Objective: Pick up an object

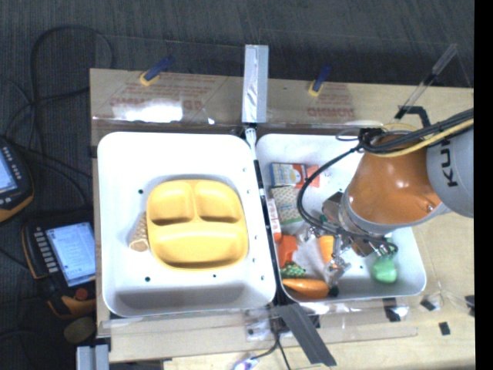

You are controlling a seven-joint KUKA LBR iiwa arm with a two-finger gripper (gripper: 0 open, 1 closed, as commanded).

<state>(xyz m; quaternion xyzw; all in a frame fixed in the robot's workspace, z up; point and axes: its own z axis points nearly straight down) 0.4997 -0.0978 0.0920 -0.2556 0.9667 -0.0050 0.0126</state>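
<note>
My gripper (336,267) hangs low over the front middle of the right bin (412,284), under the arm's orange band (393,187). It sits among small toy items. An orange carrot-like piece (306,287) lies just below and left of it. A small orange piece (326,244) is right beside it, and a red-orange piece (286,249) lies further left. A green object (384,269) rests to its right. A printed box (286,175) lies at the bin's back left. The arm hides the bin's centre and back right.
The left bin (123,160) holds a yellow compartment tray (197,222) with a tan cone-like piece (139,236) at its left edge. A metal divider post (256,83) stands behind the two bins. Cables loop over the arm. Handheld devices lie off the bench at the left.
</note>
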